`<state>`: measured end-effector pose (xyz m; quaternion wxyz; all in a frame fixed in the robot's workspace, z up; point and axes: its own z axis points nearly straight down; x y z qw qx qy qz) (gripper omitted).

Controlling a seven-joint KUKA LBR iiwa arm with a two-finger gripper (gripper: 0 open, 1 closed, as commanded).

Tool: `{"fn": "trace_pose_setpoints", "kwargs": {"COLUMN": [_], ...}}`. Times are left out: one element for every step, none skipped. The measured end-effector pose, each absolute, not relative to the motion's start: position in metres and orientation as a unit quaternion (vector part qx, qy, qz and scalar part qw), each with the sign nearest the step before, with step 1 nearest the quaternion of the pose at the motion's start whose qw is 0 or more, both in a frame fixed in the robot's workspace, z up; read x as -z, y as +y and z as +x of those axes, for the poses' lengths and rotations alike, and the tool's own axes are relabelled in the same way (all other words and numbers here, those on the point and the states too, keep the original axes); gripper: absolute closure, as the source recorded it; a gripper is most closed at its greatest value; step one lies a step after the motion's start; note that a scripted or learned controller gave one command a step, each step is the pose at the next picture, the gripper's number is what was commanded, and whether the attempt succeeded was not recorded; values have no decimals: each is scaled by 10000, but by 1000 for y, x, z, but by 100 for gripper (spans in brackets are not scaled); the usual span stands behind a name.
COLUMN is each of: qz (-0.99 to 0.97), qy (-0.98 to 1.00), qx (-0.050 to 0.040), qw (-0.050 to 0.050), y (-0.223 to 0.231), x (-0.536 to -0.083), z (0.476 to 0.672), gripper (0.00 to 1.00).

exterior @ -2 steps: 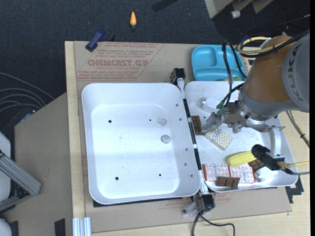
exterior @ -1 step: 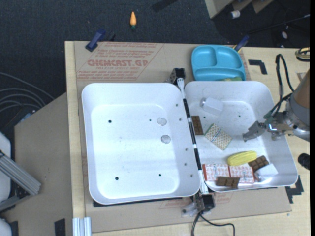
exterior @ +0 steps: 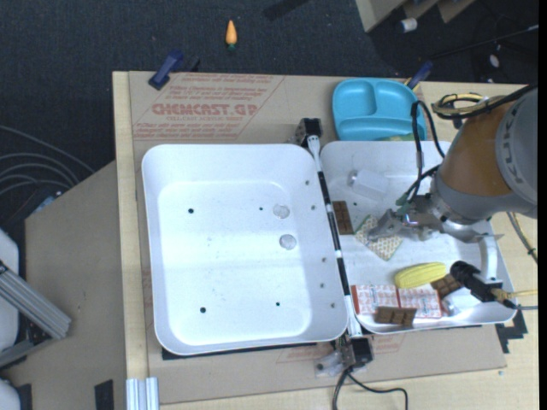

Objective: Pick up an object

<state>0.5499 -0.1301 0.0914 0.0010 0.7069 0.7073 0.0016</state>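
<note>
Nearest, at the front edge of the right bin (exterior: 386, 155), lies a red and white printed packet (exterior: 386, 297), and a small brown chocolate bar (exterior: 395, 316) lies partly on its front edge. Just behind them is a yellow corn cob (exterior: 420, 274), lying across the bin. Farther in, a piece with a fine checked pattern (exterior: 384, 245) lies near the middle of this bin. The gripper (exterior: 395, 220) is directly over its far edge, low in the bin; if it touches the piece I cannot tell, and I also cannot tell if the jaws are released or clenched. Nothing is seen between them. The grey arm (exterior: 479, 173) with its orange band comes in from the right.

A second brown chocolate bar (exterior: 342, 218) lies along the left wall of the right bin. Behind the gripper is a clear plastic piece (exterior: 369, 184). The left bin (exterior: 222, 263) has two small round discs (exterior: 285, 227), one just behind the other.

Beyond the bins, a light blue divided plate (exterior: 376, 109) stands on the tabletop (exterior: 214, 114). A blue clip (exterior: 165, 71) sits at the far edge.
</note>
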Motion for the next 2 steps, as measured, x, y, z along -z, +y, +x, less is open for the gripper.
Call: {"fn": "trace_pose_setpoints", "kwargs": {"qz": [7067, 7068], "qy": [7075, 7074], "qx": [-5, 3], "qw": [3, 1], "y": [-85, -92], "x": [-208, -136], "z": [525, 592], "gripper": [0, 0]}}
